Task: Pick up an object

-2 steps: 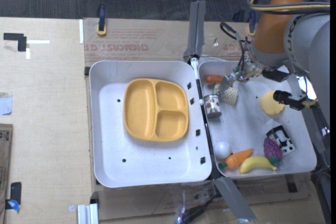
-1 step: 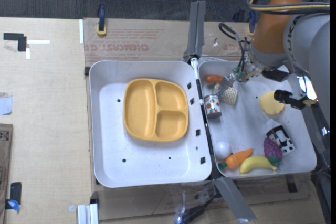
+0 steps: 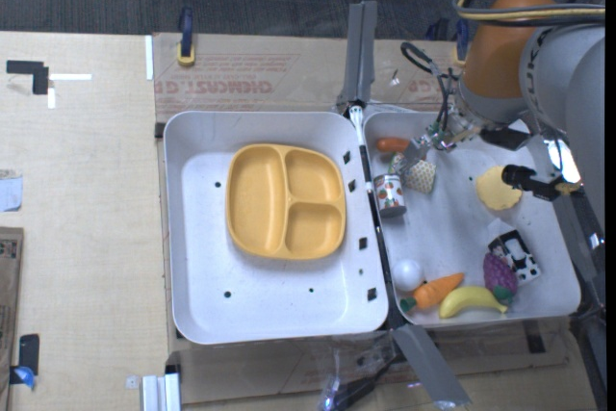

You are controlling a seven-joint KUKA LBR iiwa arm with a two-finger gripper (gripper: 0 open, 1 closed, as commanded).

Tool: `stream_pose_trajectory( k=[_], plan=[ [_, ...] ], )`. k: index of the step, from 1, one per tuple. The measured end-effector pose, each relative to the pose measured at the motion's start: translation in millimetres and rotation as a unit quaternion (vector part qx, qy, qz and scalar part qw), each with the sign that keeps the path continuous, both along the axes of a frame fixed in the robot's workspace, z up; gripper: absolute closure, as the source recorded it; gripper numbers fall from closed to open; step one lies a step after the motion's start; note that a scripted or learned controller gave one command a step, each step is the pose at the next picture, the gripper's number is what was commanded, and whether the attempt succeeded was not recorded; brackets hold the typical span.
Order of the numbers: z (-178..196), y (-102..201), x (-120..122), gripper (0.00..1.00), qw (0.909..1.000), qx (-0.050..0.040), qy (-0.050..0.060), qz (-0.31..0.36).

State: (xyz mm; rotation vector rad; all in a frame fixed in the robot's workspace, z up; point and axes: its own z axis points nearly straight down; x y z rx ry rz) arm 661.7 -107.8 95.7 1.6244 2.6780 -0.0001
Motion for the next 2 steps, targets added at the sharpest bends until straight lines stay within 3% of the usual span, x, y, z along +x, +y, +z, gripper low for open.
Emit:
stream_pose_trajectory(
  k=[1, 2],
  plan=[
    [7.2, 0.6, 0.9, 1.0, 1.0, 0.0017, 0.0, 0.0],
    [7.1, 0.6, 0.8, 0.0, 1.0, 0.0018, 0.001, -0.001]
  ],
)
